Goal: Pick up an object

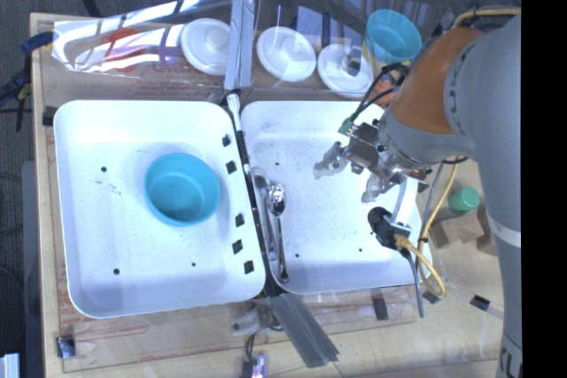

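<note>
A blue bowl sits upright in the middle of the left bin. A metal spoon lies along the left wall of the right bin, bowl end toward the back. My gripper hangs over the right half of the right bin, fingers spread open, with bare bin floor showing between them. One fingertip points toward the bin's middle; the other is nearer the right wall. The spoon lies well to the gripper's left, apart from it.
Behind the bins stand three white round lids and a blue cup. A green cap, a wooden block and yellow cable lie right of the right bin. The arm covers that bin's back right corner.
</note>
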